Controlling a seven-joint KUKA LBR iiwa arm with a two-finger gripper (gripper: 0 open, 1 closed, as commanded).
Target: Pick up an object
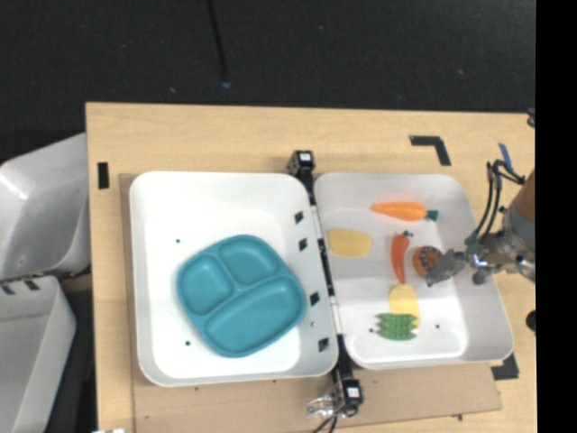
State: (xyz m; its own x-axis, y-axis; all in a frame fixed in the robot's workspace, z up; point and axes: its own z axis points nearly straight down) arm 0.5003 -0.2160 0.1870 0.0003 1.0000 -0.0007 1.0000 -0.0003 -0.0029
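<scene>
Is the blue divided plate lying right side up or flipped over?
Right side up. The blue divided plate lies flat in the left bin, its three recessed compartments facing the camera.

Two white bins sit side by side on a wooden bench (pixel 225 138). The left bin (pixel 153 269) holds a blue plate (pixel 240 294) with three parts. The right bin (pixel 469 332) holds a carrot (pixel 399 210), a red chili (pixel 398 254), a yellow lemon (pixel 349 242), green peas (pixel 396 326) and a yellow piece (pixel 403 299). The gripper (pixel 439 270) reaches in from the right, beside a small brown thing (pixel 425 259).
</scene>
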